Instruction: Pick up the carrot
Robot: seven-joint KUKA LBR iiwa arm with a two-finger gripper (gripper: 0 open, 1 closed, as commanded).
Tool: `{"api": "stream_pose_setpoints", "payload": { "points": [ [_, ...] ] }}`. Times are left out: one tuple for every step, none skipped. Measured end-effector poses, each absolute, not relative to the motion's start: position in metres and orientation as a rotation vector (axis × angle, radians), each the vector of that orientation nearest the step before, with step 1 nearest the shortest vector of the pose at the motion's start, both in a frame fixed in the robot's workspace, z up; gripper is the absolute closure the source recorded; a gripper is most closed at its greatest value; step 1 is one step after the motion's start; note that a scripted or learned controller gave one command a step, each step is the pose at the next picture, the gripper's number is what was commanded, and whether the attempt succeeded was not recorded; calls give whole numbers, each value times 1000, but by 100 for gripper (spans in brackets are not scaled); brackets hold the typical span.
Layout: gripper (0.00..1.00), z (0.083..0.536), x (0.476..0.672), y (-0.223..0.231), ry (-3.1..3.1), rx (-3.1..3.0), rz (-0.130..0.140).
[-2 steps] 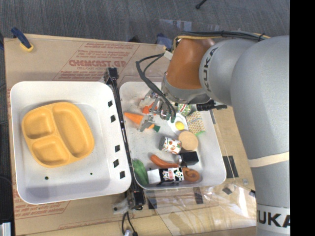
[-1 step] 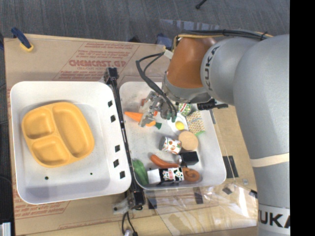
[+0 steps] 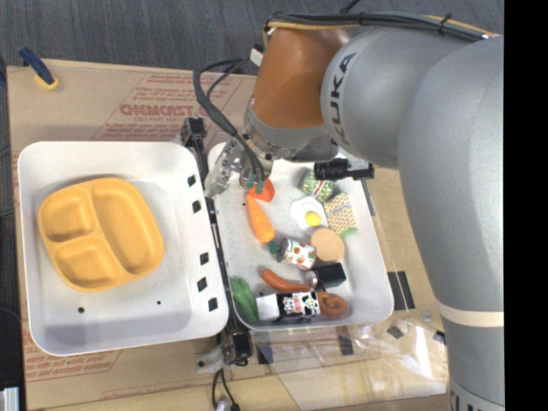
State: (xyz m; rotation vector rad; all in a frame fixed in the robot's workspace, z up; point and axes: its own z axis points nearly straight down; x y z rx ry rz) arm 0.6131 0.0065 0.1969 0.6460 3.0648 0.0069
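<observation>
I see the pincer [image 3: 242, 171] at the right bin's [image 3: 377, 268] far-left corner, just above the carrot [image 3: 260, 219]; its grip I cannot tell.

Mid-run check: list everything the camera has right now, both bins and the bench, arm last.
carrot: 1, orange, right bin, upper left, just below the gripper
fried egg: 1, white with yellow yolk, right bin middle
green-patterned pieces: 2, upper right of right bin
small can: 1, red and white, centre
round bun: 1, tan, beside the can
sausage: 1, red, lower part
green vegetable: 1, lower left corner
milk carton: 1, black and white, lying at bottom edge
divided tray: 1, yellow, left bin
cardboard sheet: 1, brown, under both bins
gripper: 1, metal, above the carrot's top; finger state unclear
arm: 1, grey with orange band
</observation>
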Motion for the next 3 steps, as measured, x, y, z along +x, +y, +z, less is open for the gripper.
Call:
{"api": "stream_pose_setpoints", "payload": {
  "points": [
    [100,150,598,-99,3096,544,-8],
    [100,98,540,-93,3114,459,0],
    [100,229,538,-32,3107,339,4]
  ]
}}
